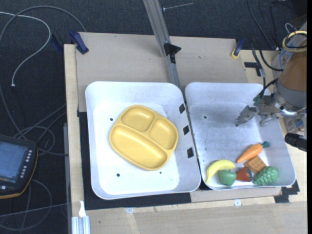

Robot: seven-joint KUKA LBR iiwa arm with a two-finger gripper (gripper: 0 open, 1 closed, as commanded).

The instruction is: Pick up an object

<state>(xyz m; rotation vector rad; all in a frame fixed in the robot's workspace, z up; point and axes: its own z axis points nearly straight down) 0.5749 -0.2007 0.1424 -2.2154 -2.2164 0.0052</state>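
Several toy foods lie in the right bin's near right corner: an orange carrot, a yellow banana, a green round fruit, a small red piece, a brown square piece and a green bunch of grapes. My gripper hangs over the right bin's far right part, above and behind the carrot. Its fingers are spread open, and nothing sits between them.
A yellow divided plate lies in the left bin. A slanted metal pole comes down to the gap between the bins. Cables trail at the left and at the top right. A tablet lies at the far left.
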